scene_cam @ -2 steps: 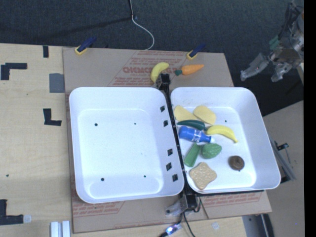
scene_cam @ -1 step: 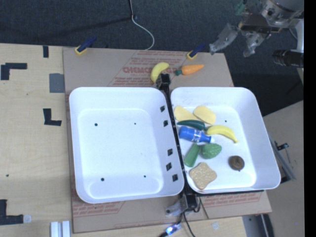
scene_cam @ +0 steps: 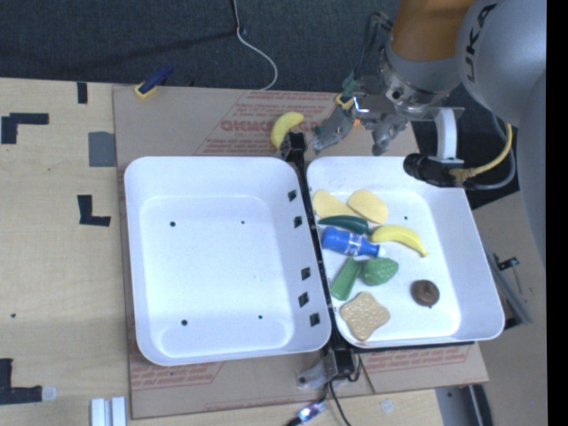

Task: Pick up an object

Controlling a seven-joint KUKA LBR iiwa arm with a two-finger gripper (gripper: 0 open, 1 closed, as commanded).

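1. My arm (scene_cam: 506,34): grey, orange band above the wrist, reaching in from the right and poised over the far rim of the right-hand bin.

2. Left-hand bin (scene_cam: 142,238): shallow, white.

3. Right-hand bin (scene_cam: 475,264): shallow, white, touching its neighbour along a black clip strip; every candidate object lies in it.

4. My gripper (scene_cam: 355,130): raised above the bin's far edge, the two fingers spread apart, nothing between them.

5. Banana (scene_cam: 399,236): yellow toy, mid-bin, lying apart from the rest on its right side.

6. Blue bottle (scene_cam: 346,242): lying flat, white cap end, touching the green pieces.

7. Cracker (scene_cam: 364,315): tan, speckled, near the front rim.

8. Green cucumber piece (scene_cam: 345,279) and leafy green (scene_cam: 380,272): side by side, touching.

9. Pale yellow chip-shaped pieces (scene_cam: 367,205): two, near the far end, just below my fingers.

10. Second banana (scene_cam: 286,128): outside the bins, on the cardboard beside my gripper.

11. Brown round piece (scene_cam: 425,292): small, standing alone.

Step in hand, as I judge it: approach, nothing grasped yet. Next move calls for choosing a target, centring the spread fingers over it and descending; the lone banana or brown piece looks easier than the crowded cluster.
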